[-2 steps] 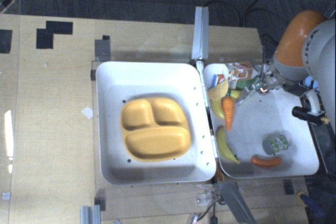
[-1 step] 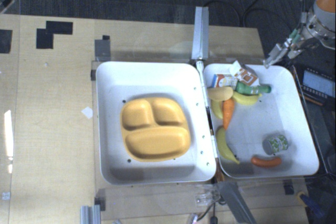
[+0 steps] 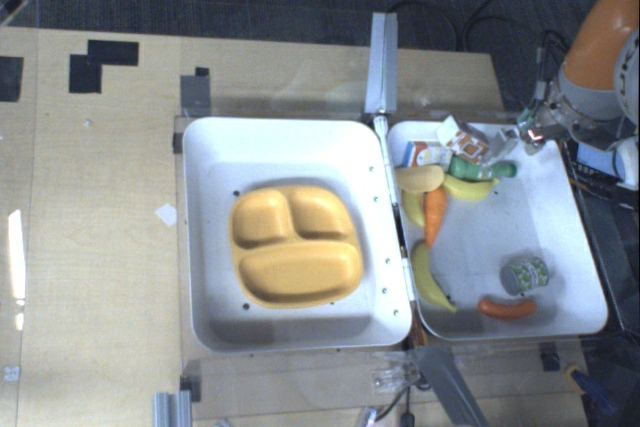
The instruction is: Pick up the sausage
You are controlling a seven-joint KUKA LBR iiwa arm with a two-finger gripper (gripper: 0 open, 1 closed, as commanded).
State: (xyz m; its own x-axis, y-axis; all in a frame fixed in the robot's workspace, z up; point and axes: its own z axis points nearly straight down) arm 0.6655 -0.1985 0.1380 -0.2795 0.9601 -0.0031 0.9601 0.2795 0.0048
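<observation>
The grey arm (image 3: 600, 65) with its orange band leans in from the right, its gripper (image 3: 527, 127) poised at the right bin's (image 3: 590, 245) far rim; whether it is open or closed cannot be told. The sausage (image 3: 507, 308) lies near the bin's front edge, just beside a small can (image 3: 525, 274), well apart from the gripper. A yellow divided tray (image 3: 296, 244) sits in the left bin (image 3: 200, 215)
</observation>
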